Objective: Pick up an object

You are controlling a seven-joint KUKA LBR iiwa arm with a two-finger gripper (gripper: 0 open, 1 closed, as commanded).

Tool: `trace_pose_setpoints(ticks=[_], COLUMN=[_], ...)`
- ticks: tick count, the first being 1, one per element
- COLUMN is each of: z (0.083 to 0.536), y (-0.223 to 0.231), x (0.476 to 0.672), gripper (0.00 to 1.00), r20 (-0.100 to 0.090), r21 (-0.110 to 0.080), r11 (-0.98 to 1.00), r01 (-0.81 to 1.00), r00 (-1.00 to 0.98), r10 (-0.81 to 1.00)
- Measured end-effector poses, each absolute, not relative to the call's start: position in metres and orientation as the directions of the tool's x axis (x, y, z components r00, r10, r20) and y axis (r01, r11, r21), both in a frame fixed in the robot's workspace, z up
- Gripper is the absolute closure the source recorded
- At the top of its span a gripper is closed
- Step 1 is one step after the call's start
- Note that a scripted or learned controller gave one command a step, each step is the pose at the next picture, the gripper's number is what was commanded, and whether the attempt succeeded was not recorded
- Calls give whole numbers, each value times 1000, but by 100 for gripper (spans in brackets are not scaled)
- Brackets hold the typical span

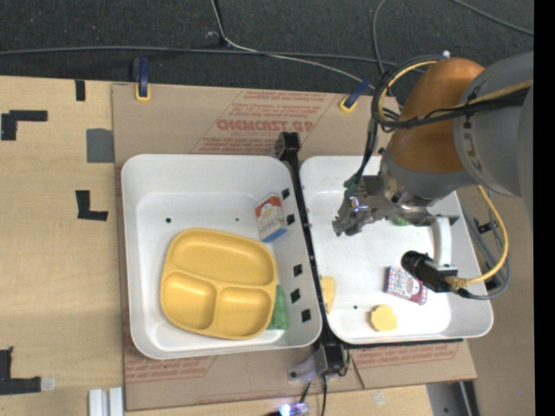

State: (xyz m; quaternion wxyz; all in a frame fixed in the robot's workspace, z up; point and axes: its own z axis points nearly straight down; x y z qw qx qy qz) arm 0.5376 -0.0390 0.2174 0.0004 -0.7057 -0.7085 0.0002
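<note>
Camera view. The grey arm (486, 120), with its orange band (438, 115), reached in from the right over the right bin (473, 323). The gripper (351, 219) hung above the upper left part of that bin's floor; how far it stood open could not be told, and nothing was seen in its grasp. In the right bin lay a small patterned packet (404, 284), a round yellow piece (382, 319) near the front wall, and a yellow piece (328, 291) against the left wall. The left bin (139, 258) held a yellow divided tray (218, 282), a small carton (271, 217) just above it, and a green object (279, 308) at the tray's right edge.
</note>
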Motion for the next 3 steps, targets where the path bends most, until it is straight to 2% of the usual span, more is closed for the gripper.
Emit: trace_pose_setpoints(ticks=[2, 3], z=[228, 235], y=[49, 103], x=[563, 570], gripper=[100, 100], r20=[0, 1], r21=[-1, -1], r11=[4, 6], r01=[1000, 1000], r00=[-4, -6], r10=[1000, 1000])
